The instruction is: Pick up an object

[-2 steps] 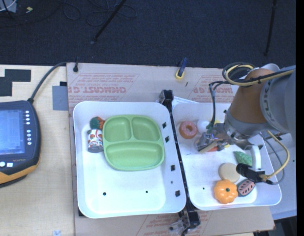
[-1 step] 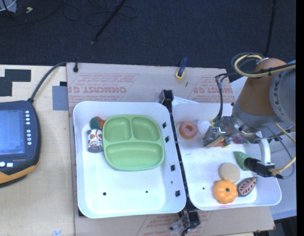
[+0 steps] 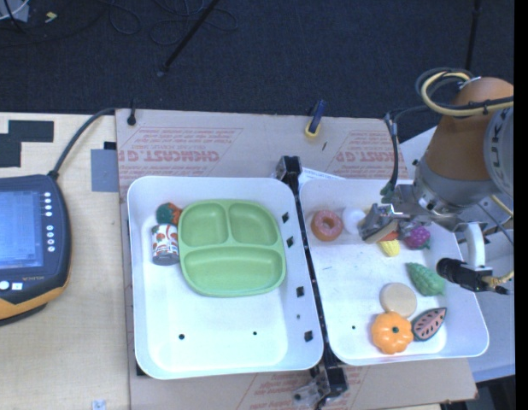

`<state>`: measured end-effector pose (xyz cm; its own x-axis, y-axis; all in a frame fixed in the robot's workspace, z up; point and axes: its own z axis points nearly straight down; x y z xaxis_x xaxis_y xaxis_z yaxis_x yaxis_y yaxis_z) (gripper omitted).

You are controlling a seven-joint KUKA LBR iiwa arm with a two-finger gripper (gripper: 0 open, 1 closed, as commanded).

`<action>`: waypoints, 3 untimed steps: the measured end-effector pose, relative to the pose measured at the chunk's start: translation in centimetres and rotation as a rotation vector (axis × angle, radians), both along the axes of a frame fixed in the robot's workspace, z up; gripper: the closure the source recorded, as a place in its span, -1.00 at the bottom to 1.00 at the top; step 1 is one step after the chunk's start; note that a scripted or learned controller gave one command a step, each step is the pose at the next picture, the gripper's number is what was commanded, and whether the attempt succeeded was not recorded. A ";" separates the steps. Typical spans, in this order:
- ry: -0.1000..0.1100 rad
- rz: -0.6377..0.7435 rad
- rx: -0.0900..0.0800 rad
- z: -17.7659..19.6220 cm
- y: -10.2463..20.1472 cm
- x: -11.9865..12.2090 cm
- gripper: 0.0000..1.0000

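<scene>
Left bin (image 3: 153, 340): green divided tray (image 3: 231, 248) near the far edge, small can (image 3: 165, 243) touching its left side. Right bin (image 3: 349, 331): pink donut (image 3: 326, 225) near far left corner; gripper (image 3: 379, 223) low beside a yellow piece (image 3: 390, 248) and purple piece (image 3: 416, 237), opening cannot be told, nothing visibly held. Green leafy item (image 3: 426, 278), beige disc (image 3: 398, 298), orange pumpkin (image 3: 391, 332) toward the near right corner.

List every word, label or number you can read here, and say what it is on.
Red print on the cardboard sheet: upside down, too blurred to read.
Label on the small can: too small to read.
Handheld screen: text too small to read.
Letters on the arm: cut off, unreadable.
</scene>
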<state>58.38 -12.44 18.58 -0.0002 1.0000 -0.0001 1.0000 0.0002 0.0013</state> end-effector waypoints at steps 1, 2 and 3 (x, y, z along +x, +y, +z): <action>0.000 0.000 0.000 4.4 -0.1 0.1 1.00; 0.004 0.004 0.002 3.8 5.1 1.6 1.00; 0.007 0.001 0.001 3.1 6.3 0.7 1.00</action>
<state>59.08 -6.18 21.68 -0.0012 1.0000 0.0009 1.0000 0.0012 -0.0054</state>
